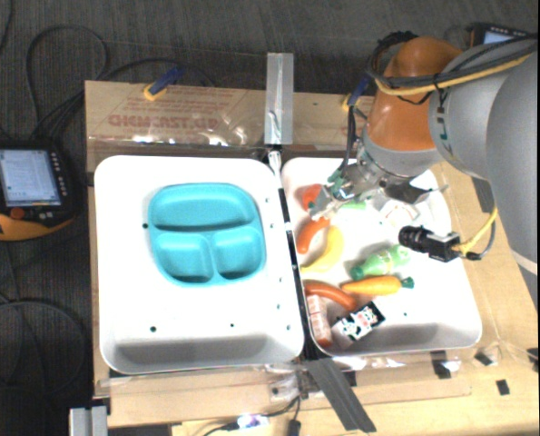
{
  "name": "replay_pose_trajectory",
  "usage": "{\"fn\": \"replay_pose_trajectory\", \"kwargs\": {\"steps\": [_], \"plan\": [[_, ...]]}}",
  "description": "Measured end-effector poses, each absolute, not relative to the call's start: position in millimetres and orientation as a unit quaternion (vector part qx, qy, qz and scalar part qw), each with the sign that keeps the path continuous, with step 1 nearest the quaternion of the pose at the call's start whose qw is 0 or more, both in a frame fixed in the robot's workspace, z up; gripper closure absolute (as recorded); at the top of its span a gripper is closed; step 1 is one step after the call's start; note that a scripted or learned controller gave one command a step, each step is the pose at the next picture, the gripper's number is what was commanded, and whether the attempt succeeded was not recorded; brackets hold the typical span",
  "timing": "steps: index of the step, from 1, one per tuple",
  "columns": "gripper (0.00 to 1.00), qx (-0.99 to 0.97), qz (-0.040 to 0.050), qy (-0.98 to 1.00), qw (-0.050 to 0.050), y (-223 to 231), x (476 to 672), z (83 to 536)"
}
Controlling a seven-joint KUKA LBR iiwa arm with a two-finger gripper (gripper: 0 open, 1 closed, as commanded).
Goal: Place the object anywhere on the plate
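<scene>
Counter: dark floor and loose cables are surrounding the counter (197, 116), which is carrying two shallow white bins side by side; a pendant screen (23, 184) is glowing off to the camera's left.
Left bin: I'm seeing the left bin (124, 325) holding the plate (206, 230), a teal one with three compartments, sitting flat near the bin's middle. Nothing is lying on it, so I'm judging the placing as not yet done.
Right bin: the right bin (451, 316) is holding the clutter, presumably as the picking pile: a banana (327, 248) lying beside an orange piece (309, 234), a green toy (378, 263), a carrot (374, 286), a red sausage-like piece (328, 291) and a small black-and-white box (360, 323) near the front wall.
Arm: the arm (415, 107) is reaching in from the camera's right, orange band over the far part of the right bin.
Tool: the tool (338, 196) is hanging low at the far left corner of the right bin, close to a small red-orange item (309, 195). I cannot tell how it is set or whether it has anything in it; the wrist is hiding that.
Task thing: which object is meant I'm only guessing; every candidate is lying in the right bin, well apart from the plate.
Next move: I'm expecting a carry across the divider (288, 243) between the bins.
</scene>
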State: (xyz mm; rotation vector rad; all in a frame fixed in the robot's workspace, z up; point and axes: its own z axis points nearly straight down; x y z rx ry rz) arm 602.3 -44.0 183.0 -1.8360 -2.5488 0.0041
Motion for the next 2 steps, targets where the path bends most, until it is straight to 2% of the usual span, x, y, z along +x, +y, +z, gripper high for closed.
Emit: {"fn": "replay_pose_trajectory", "kwargs": {"steps": [1,2], "plan": [[1.00,-0.527,0.0016,-0.850,0.000,-11,620.7,183],[1.00,-0.438,0.0008,-0.899,0.000,-2,569.8,183]]}}
